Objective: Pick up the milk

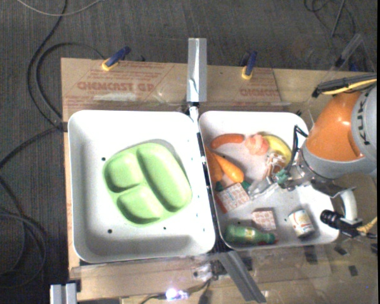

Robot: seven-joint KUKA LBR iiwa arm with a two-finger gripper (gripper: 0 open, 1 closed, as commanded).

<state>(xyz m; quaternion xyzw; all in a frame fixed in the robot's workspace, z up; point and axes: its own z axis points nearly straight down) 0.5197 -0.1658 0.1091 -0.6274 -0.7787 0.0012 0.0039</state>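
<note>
The milk [233,196] is a small red and white carton lying in the right bin [316,202], near its left wall. My gripper [263,187] hangs low over the middle of that bin, just right of the carton and close to it. The grey arm with its orange band [332,135] reaches in from the right. From this angle I cannot make out whether the gripper touches the carton.
Around the carton lie a carrot [228,165], a sausage [227,140], a pink item [257,144], a banana [280,147], a green bottle [249,235], a small box [264,218] and a can [301,223]. The left bin [82,138] holds a green divided plate [147,182].
</note>
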